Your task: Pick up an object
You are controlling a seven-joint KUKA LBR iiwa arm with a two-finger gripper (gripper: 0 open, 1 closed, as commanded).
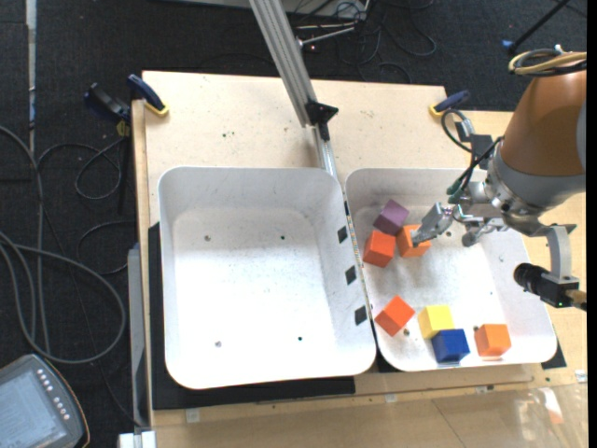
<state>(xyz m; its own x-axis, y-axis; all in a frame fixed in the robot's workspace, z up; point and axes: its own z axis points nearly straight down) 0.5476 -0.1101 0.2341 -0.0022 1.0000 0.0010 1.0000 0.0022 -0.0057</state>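
Gripper (431, 228) lowered onto a small orange block (411, 243) in the right bin (522, 292).
The block appears pinched between narrowly set fingers, presumably for lifting; a purple block (392, 217) and larger orange block (379, 248) lie just beyond it.

My arm (550, 129) is grey with an orange band, and both bins (252, 278) below me are white with fine dark speckles. In the right bin (522, 297) lie a purple block (393, 217), four orange blocks (380, 248), a yellow block (435, 320) and a blue block (451, 344). The bench (242, 119) is pale beige, with blue and yellow clamps (146, 95) at its corners.
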